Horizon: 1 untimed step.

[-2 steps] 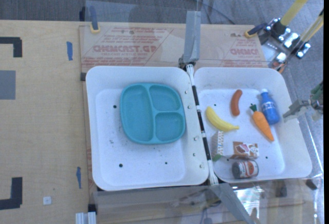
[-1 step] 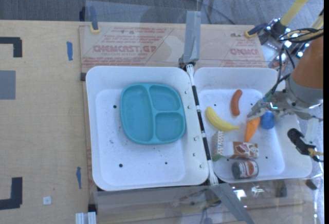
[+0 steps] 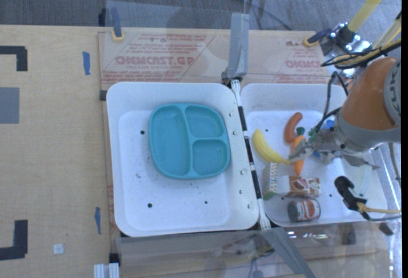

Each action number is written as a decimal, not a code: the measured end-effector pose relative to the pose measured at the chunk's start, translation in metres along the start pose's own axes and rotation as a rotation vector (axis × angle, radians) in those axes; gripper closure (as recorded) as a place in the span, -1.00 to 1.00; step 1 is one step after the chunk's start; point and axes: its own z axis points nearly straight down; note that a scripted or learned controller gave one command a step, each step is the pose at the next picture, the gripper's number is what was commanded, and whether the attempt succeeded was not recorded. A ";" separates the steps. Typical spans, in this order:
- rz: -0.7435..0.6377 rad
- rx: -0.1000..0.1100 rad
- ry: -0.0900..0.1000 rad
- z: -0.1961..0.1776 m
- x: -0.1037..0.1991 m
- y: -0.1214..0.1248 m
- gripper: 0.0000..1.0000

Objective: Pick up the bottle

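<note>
**A:** Camera view. The gripper (image 3: 308,150) is low in the right bin (image 3: 280,95), just beside the carrot (image 3: 297,159) and near the banana (image 3: 268,148). I cannot tell whether it is clenched or released, because the wrist hides that. No object is visibly held.

**B:** Where is the bottle?

**A:** I take the dark, red-labelled container for the bottle (image 3: 303,210). It lies on its side at the bin's near edge, just below a small carton (image 3: 305,186) and apart from the gripper.

**B:** Which step is this?

**A:** My judgement is approach, with the grasp not yet made. The gripper is placed by the wrong items.

**B:** What does the next move call for?

**A:** The gripper should shift toward the near edge, past the carton, and line up across the bottle's body. The bottle is round and lying down, so it may roll if nudged, and the bin wall close by limits clearance.

**B:** And the left bin (image 3: 127,143)?

**A:** It holds a teal divided plate (image 3: 189,141), which has no part in the task.
</note>
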 end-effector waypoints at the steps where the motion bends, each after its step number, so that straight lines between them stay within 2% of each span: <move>1: 0.006 -0.006 0.000 -0.011 -0.002 0.001 1.00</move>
